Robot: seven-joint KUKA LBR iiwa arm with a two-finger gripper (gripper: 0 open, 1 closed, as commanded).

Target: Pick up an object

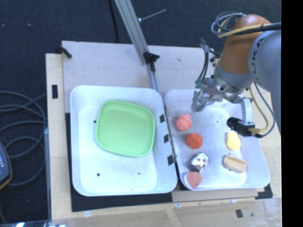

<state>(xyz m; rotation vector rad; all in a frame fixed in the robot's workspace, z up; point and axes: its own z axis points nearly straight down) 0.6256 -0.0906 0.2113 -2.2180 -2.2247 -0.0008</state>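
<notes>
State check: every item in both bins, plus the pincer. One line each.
Green plate: flat in left bin, nothing on it.
Pink ball: loose in right bin, near divider.
Red ball: loose.
Spotted ball: loose.
Pink piece: at front edge.
Yellow piece: loose.
Tan block: lying flat.
Pincer: above the right bin, holding nothing.

Two smooth white plastic bins (pixel 80 174) sit on a pale wooden bench (pixel 109 51). A matt green plastic plate (pixel 126 128) lies inside the left bin. A ribbed metal rail (pixel 130 20) looks glossy.
</notes>
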